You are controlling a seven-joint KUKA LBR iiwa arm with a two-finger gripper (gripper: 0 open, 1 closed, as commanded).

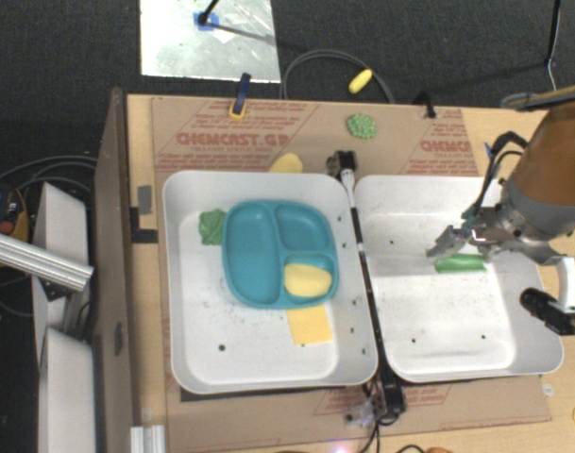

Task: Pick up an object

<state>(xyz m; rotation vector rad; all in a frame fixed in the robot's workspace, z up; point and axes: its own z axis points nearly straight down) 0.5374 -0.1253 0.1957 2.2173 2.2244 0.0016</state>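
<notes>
Brown cardboard-covered bench (221, 130) carries two shallow white bins. Left bin (188, 347) holds a teal divided plastic plate (259, 253) bearing a yellow lump (307, 279). Right bin (457, 347) holds a green elongated object (459, 263), lying just under the gripper (452, 243); whether that pincer is open or closed, I cannot tell.

A brown board (221, 140) with red print lies under two white bins. The left bin (188, 347) holds a blue divided plate (259, 253); a yellow lump (308, 279) sits in its lower right compartment. A green leaf (211, 226) touches the plate's left edge, and a yellow square (311, 326) lies just below the plate. Behind the bins, a green disc (362, 125) and a yellow piece (287, 164) rest on the board. A silver sheet (210, 26) lies on the dark floor.
</notes>
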